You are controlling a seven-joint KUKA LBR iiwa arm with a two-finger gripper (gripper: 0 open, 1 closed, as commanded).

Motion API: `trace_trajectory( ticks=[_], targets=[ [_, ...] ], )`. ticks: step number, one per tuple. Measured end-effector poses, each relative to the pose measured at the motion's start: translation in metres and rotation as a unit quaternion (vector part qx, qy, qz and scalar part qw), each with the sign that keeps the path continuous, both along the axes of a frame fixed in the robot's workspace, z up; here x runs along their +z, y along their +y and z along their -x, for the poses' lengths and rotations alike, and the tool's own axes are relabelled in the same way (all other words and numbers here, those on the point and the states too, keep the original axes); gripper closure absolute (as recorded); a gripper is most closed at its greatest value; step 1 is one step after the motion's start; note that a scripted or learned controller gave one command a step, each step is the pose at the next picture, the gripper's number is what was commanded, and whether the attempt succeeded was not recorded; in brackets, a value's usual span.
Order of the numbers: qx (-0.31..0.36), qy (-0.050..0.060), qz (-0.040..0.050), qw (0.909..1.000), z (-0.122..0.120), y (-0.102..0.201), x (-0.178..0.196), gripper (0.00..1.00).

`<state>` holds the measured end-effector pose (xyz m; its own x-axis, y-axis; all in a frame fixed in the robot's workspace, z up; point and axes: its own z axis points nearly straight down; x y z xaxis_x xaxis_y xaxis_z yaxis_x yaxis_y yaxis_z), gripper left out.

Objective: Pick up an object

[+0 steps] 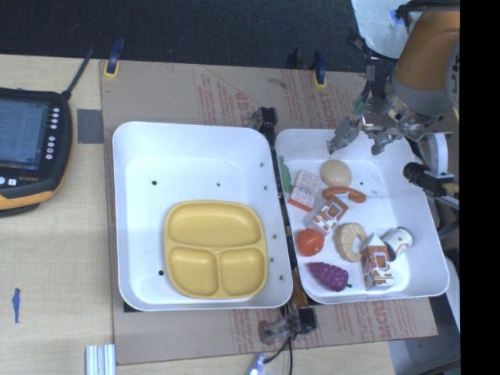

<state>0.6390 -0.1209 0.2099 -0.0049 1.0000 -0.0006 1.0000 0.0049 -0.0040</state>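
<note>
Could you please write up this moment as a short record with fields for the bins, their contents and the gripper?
left bin: holds a yellow divided tray
right bin: holds toy food, among it a tomato, purple grapes, a sausage, a bagel
gripper: above the right bin's far edge, jaws open, nothing between them
beside bench: orange-edged pendant at left
</note>
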Motion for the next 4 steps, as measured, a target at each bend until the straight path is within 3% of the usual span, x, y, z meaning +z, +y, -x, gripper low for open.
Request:
trace_trajectory(
  ticks=[1,2,3,4],
  targets=[
    [0.000,0.001,-0.0001,1.0000,0.063,0.020,-0.071,0.00],
    [0.001,-0.001,0.0000,1.0000,0.037,0.018,-0.115,0.00],
    [0.003,-0.002,-0.0011,1.0000,0.036,0.018,-0.104,1.00],
    [0.003,-0.002,-0.0009,1.0000,0.036,0.018,-0.104,0.00]
  ],
)
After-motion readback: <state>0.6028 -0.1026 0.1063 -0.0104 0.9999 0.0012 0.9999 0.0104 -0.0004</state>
